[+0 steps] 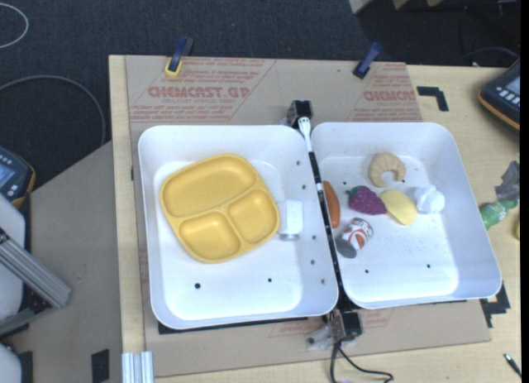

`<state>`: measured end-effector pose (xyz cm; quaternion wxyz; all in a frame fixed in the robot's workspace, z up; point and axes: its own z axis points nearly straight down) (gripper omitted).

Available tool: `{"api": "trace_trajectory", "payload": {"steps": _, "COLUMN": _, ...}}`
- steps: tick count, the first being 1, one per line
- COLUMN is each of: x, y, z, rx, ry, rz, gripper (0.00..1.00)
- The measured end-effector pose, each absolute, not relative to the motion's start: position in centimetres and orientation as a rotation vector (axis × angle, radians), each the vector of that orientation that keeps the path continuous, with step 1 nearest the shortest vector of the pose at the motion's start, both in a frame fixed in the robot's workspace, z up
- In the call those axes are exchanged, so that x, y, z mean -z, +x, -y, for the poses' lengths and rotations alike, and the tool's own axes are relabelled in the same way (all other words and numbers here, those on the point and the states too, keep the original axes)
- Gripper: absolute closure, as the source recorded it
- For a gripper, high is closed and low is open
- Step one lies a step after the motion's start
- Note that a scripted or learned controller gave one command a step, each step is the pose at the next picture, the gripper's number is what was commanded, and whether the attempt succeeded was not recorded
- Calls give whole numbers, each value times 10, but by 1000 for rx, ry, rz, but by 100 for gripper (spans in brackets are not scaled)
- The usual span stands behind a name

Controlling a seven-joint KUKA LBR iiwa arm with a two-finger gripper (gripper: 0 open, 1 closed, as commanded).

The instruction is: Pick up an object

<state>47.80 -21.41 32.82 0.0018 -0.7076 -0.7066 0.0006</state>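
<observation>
Nothing has been picked up yet, judging by how the things lie. All the loose objects rest on the floor of the right bin (463,232): a tan croissant (387,168) toward the far side, a purple grape bunch (366,200) just near of it, a yellow lemon-shaped piece (399,207) beside the grapes with a small white item (429,200) touching its right end, an orange-red sausage-like piece (331,203) lying along the bin's left wall, and a small red, white and grey can (355,236) nearer the front. The left bin (248,294) carries a yellow divided tray (219,206) and a small clear-white block (291,218) just right of the tray.

The state of the hand cannot be told from this view. So the whole job remains: choosing one object, coming down over it, closing on it and lifting it clear. The croissant and the can look the easiest candidates, each lying somewhat apart from its neighbours; the lemon piece and the white item sit crowded together.
</observation>
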Motion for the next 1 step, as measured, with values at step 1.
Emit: {"api": "trace_trajectory", "payload": {"steps": 1, "x": -277, "y": 479, "z": 180, "rx": -2, "ry": -2213, "rz": 2220, "gripper": 100}}
